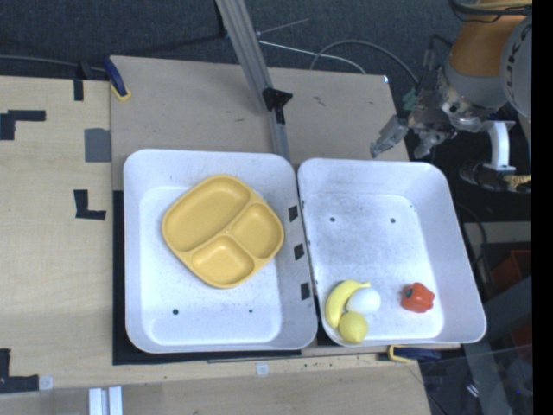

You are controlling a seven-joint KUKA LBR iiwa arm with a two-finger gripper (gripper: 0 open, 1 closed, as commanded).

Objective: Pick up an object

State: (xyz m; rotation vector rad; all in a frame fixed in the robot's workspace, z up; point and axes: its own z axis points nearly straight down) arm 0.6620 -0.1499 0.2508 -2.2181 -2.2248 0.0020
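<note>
One yellow tray (223, 230), one banana (340, 297), lemon (352, 326), egg (365, 301), pepper (417, 296); gripper (406, 138) fingers apart, holding nothing.

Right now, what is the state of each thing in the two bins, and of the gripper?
Yellow plate: lying flat in the left bin, nothing on it.
Banana: in the right bin, near corner, touching the white egg.
Lemon: beside the banana.
Red pepper: lying apart.
Gripper: above the bench, holding nothing.
</note>
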